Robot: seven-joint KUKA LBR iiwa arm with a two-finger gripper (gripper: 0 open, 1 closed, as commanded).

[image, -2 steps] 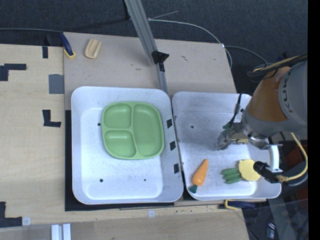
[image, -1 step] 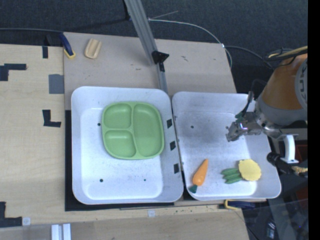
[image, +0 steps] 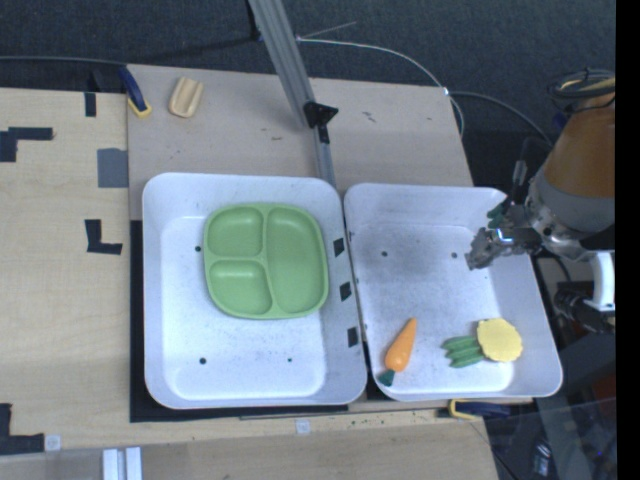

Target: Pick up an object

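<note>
One carrot (image: 401, 344) (upright diagonal), tip lower-left

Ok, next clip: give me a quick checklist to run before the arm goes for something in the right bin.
1. Targets present: carrot, corn and green pod in the right bin: ok.
2. Carrot apart from the others: ok.
3. Corn free of the pod: not ok, they touch.
4. Gripper over the right bin: ok.
5. Gripper above a target: not ok.
6. Finger opening: cannot tell.

A robotics lab: taped plywood bench (image: 60, 268), white bins (image: 170, 298), trailing cables (image: 400, 63).
</note>
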